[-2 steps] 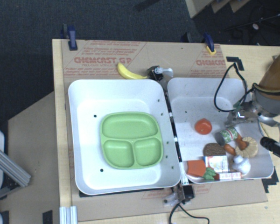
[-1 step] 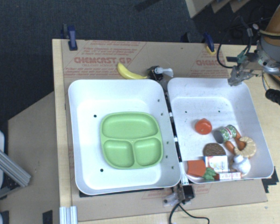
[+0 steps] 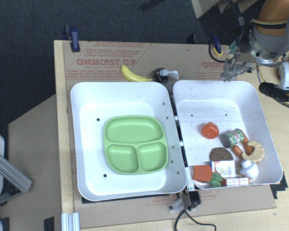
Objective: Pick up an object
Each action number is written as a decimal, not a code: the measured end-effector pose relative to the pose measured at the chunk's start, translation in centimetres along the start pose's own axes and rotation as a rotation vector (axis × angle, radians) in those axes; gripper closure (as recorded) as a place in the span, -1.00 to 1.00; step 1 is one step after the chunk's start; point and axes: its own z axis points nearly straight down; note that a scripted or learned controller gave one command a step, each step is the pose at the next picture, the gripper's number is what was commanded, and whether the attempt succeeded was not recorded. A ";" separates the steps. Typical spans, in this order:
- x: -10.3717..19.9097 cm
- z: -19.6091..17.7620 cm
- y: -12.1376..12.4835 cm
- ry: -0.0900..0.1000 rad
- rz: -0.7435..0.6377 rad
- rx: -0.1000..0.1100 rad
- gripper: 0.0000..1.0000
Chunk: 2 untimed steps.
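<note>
Camera view: claw (image 3: 229, 73) hangs over the far rim of the right bin (image 3: 260, 102), nothing between its fingers as far as I can see; open or closed, can't tell at this size. Candidate picks all sit in the near half of that bin, so the targets lie toward the camera from the claw, well apart from it. Closest and most isolated is the red tomato-like toy (image 3: 209, 130), roundish, no real long axis, clear space around it, my guess for the easiest grab. The rest is a tight cluster at the near right corner: one small can (image 3: 235, 137), one dark brown oval piece (image 3: 221, 154), one donut-like ring (image 3: 255, 151), one orange block (image 3: 202, 173), one white carton (image 3: 225, 168), plus a few bits I can't resolve. Left bin (image 3: 84, 129) holds one green divided tray (image 3: 135, 144), three compartments. One banana (image 3: 135, 75) lies on the table (image 3: 101, 61) behind the left bin. Two bins, one arm.
</note>
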 end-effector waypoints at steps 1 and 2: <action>1.7 3.6 -11.3 0.005 0.009 0.020 -1.00; -0.3 0.4 -4.9 -0.002 0.005 0.000 -1.00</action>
